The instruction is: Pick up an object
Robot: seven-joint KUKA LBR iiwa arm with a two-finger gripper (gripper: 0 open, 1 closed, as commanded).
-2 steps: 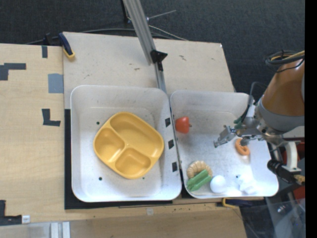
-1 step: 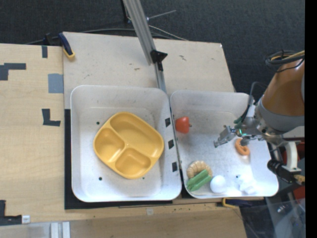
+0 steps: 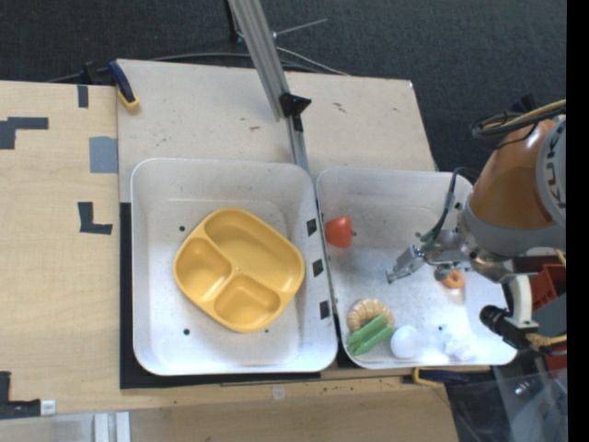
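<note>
Looking at progress: you have nothing picked up yet; no object shows between the fingers, so the grasp and the lift are both left to do.
Arm: your grey arm (image 3: 515,196) with its orange band reaches in from the right and hangs over the right bin (image 3: 368,187).
Claw: the gripper (image 3: 405,267) sits low over the middle of the right bin, its tip pointing left and slightly down; you can see a metal tip, but I cannot tell whether the claw is open or closed from this slant.
Nearest candidate: a small orange piece (image 3: 452,279) lies just beside the claw on its right, tucked close under the wrist.
Red object: the round red object (image 3: 339,231) rests near the bin's left wall, up and to the left of the claw, clearly apart from it.
Front cluster: a tan ridged item (image 3: 370,313), a green item (image 3: 369,335) touching it, and a white ball (image 3: 404,342) lie along the bin's near edge, below and a little left of the claw.
Other white piece: a pale lump (image 3: 457,346) sits near the front right corner, hard to make out against the bin.
Left bin: the left bin (image 3: 152,247) holds a yellow divided tray (image 3: 239,268), well apart from the claw.
Judgement: you look early in the attempt, in the approach or descent, with no thing secured.
</note>
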